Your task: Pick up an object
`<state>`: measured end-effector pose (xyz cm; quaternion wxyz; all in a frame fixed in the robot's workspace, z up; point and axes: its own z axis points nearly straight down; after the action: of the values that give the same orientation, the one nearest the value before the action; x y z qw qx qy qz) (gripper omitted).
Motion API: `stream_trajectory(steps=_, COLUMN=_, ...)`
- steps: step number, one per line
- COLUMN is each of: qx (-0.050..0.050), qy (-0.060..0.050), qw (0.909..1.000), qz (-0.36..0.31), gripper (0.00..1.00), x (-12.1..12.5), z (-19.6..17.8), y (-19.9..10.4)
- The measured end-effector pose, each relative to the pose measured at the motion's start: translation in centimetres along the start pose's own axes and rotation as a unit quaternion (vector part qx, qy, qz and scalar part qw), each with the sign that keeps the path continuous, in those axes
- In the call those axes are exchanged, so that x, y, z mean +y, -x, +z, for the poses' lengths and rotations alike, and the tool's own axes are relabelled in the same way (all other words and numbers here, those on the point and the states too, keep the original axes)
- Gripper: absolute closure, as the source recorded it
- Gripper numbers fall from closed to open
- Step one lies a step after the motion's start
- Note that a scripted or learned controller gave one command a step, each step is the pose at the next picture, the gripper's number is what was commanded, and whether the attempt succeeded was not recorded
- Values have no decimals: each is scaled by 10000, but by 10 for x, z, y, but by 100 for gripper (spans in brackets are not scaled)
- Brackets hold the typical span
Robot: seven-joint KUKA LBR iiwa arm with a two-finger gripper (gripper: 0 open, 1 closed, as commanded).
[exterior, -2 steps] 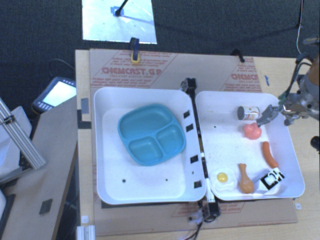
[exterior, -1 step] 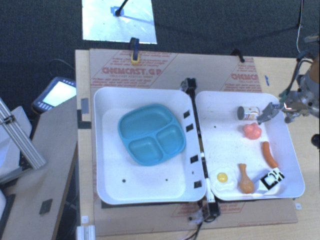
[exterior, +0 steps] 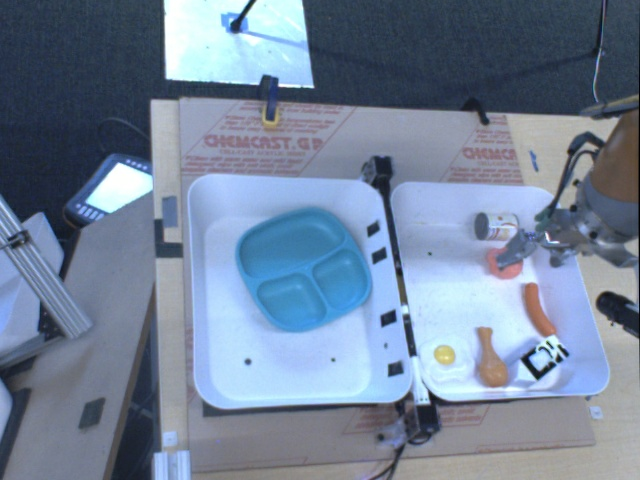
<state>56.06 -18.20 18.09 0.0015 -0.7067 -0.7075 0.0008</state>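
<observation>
The right bin (exterior: 575, 298) holds several small items. A grey and white can (exterior: 494, 226) lies on its side near the back. Just in front of it sits a pink-red round piece (exterior: 503, 261). An orange sausage (exterior: 539, 308), a tan drumstick (exterior: 489, 358), a fried egg (exterior: 444, 355) and a black-and-white block (exterior: 545, 356) lie toward the front. My gripper (exterior: 521, 244) reaches in from the right, low over the pink-red piece and touching or just above its right edge. The view shows nothing held.
The left bin (exterior: 215, 268) carries a blue divided plate (exterior: 303, 279). A black divider with clips (exterior: 390, 268) runs between the bins. The arm's grey wrist (exterior: 608, 203) hangs over the right bin's right wall. A tablet (exterior: 110, 193) lies off the bench at left.
</observation>
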Motion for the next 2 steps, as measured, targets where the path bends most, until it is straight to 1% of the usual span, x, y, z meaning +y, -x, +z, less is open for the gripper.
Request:
stream_trajectory(steps=1, qx=-1, qy=0, qw=10000, qz=0, gripper=0, x=-10, z=48, y=2)
stream_trajectory(steps=2, qx=-1, qy=5, qw=10000, qz=2, gripper=0, x=-10, z=99, y=1)
